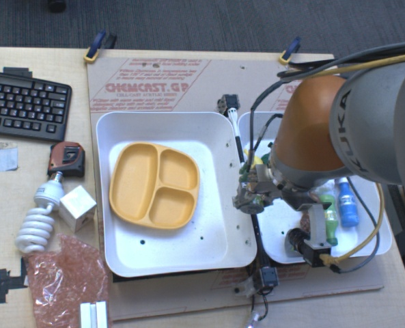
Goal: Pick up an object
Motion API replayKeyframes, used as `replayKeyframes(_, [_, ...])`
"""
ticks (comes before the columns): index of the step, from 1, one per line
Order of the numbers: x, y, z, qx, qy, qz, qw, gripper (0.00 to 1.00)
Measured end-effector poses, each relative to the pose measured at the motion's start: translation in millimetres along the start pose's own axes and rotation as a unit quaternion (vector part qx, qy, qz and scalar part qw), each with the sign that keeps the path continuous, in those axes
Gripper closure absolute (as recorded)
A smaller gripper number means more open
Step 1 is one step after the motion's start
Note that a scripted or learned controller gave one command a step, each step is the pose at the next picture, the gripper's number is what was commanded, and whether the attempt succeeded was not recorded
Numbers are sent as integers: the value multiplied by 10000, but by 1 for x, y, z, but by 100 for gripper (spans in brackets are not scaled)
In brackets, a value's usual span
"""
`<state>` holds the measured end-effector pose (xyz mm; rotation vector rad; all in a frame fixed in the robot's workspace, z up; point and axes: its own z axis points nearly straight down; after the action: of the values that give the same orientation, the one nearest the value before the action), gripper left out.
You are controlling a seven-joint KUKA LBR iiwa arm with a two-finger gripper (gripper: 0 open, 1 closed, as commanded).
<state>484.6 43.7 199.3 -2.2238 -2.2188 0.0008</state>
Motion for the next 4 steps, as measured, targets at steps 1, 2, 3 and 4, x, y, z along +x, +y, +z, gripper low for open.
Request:
replayKeyframes(1, [0,1,-10,-9,-1,4,10000,100])
replayKeyframes(2, [-1,3,-20,-18,-2,8,10000,100])
replayKeyframes(3, [27,54,-2,0,-3,-26,10000,100])
replayKeyframes(4, [107,77,11,7,-7,-25,10000,100])
